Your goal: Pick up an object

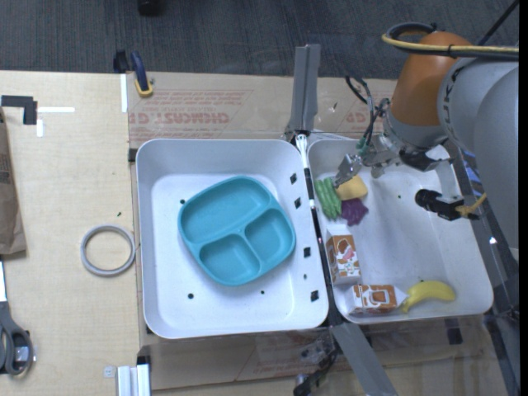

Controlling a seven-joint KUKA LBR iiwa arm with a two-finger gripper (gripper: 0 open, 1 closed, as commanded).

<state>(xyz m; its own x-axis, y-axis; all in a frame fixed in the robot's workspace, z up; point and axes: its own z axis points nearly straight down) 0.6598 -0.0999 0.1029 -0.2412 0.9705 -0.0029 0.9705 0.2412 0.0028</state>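
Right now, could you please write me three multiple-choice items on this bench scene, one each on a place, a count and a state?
1. Where does the blue divided plate lie?
A. in the left bin
B. in the right bin
C. on the bench outside the bins

2. How many small cartons lie in the right bin?
A. none
B. two
C. five

3. How does the banana lie?
A. hanging between the gripper's fingers
B. on the plate
C. on the bin floor, near the front rim

Answers:
1 A: the plate rests on the floor of the left bin.
2 B: one carton lies behind another carton.
3 C: it lies far from the gripper.
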